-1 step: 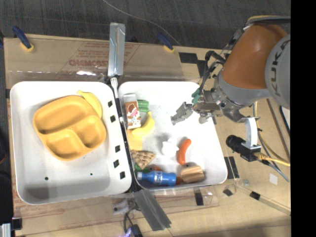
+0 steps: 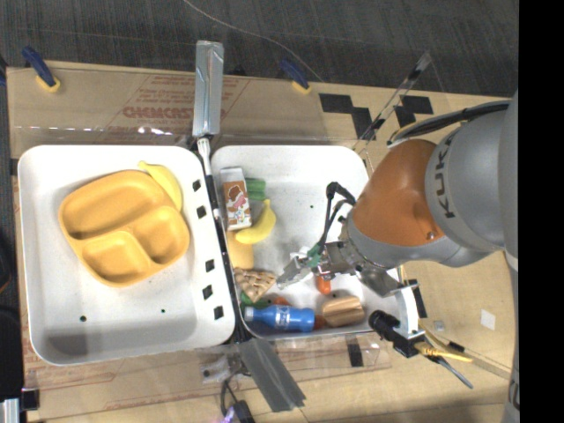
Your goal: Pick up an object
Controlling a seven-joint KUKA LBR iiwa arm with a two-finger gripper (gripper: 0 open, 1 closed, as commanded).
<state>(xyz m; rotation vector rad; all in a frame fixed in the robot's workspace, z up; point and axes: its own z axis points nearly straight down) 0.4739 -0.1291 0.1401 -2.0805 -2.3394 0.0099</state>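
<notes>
My gripper (image 2: 300,269) hangs low over the front middle of the right bin (image 2: 295,159), under the orange wrist band. A small orange-red piece (image 2: 323,283) lies just below and right of it. In front of it, a blue bottle (image 2: 280,317) lies on its side beside a brown roll (image 2: 342,310). A tan waffle-like piece (image 2: 256,282) sits just to its left. Farther back left are a yellow banana (image 2: 259,225), a brown-and-white carton (image 2: 234,198) and a green item (image 2: 255,186). I see nothing clearly held.
The left bin (image 2: 53,342) holds a yellow divided plate (image 2: 123,226) with a second banana (image 2: 166,183) at its back right edge. A yellow item (image 2: 240,252) lies against the divider wall. The arm's bulk covers the right bin's right side.
</notes>
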